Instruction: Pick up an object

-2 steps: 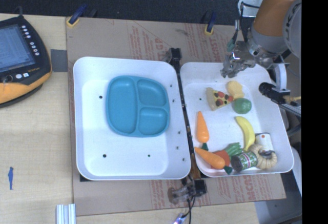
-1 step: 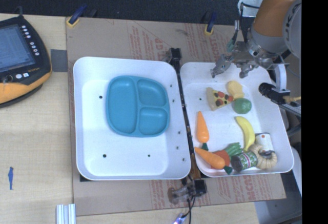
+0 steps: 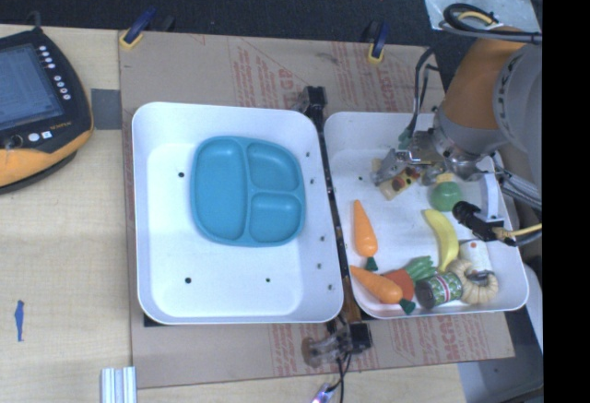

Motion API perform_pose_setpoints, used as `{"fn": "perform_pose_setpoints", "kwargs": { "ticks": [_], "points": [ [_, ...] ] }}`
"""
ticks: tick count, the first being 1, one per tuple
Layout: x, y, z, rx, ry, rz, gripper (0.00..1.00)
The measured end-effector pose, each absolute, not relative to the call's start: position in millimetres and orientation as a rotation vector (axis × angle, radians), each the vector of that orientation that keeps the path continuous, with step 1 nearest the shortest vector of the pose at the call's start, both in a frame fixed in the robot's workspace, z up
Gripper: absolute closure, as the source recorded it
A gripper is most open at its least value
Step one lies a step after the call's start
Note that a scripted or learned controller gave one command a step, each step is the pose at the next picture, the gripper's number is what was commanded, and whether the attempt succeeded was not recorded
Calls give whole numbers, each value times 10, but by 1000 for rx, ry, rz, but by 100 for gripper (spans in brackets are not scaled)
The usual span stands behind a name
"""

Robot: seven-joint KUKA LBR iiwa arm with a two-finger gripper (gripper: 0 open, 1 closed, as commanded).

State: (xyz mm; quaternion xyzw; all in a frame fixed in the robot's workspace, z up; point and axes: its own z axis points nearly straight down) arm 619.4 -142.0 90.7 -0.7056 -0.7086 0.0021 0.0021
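My gripper [image 3: 397,173] is low in the back part of the right bin [image 3: 343,136], reaching in from the right. A small tan and red item [image 3: 402,181] lies right at its tip; I cannot tell whether it is held. Just right of it sits a green ball [image 3: 446,195]. A yellow banana [image 3: 442,236] lies in front of the ball. An orange carrot [image 3: 364,227] lies near the bin's left wall, and a second carrot [image 3: 376,284] lies at the front left beside a red pepper [image 3: 404,280].
A green-labelled can [image 3: 442,290] and a beige ring-shaped item [image 3: 480,282] lie in the right bin's front corner. The left bin [image 3: 152,235] holds a blue divided plate [image 3: 247,191]. A teach pendant [image 3: 32,106] rests on the bench at far left.
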Motion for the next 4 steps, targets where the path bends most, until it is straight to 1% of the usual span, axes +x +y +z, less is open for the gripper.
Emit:
{"fn": "perform_pose_setpoints", "kwargs": {
  "ticks": [1, 2, 3, 4],
  "points": [
    [6202, -1429, 1021, -2212, -2225, 7, 100],
    [6416, -1616, 1893, -2216, -2227, 1, 100],
    [6410, -1613, 1882, -2215, -2226, 3, 0],
    [6004, -2121, 908, -2214, -2221, 5, 0]
  ]
}}
